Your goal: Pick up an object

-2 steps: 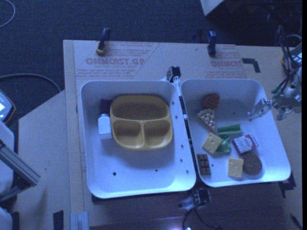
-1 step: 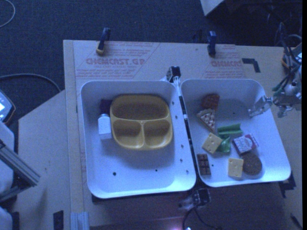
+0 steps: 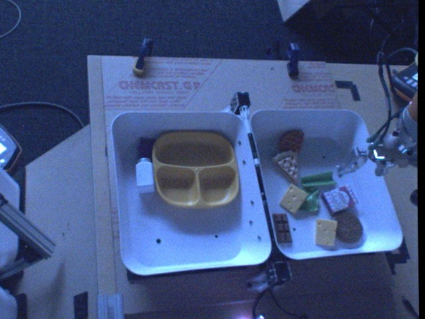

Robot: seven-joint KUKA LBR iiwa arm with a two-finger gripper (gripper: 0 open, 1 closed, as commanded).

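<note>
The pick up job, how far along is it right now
Done: the gripper has reached the right bin, at its right rim. In hand: nothing shows between its fingers; it sits above bare floor beside the green piece. Left: the whole grasp and lift. The pizza slice, cheese cubes and cookie all lie in the bin, and the yellow tray sits in the left bin.

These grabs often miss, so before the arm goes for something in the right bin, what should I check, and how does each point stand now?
1. Gripper over the right bin: ok, at its right rim.
2. Gripper free of objects: ok, nothing seen between its fingers.
3. Finger opening: cannot tell, too dim.
4. Nearby target: ok, green piece lies just left of it.
5. Target isolated: not ok, cheese cube and red packet crowd it.
</note>
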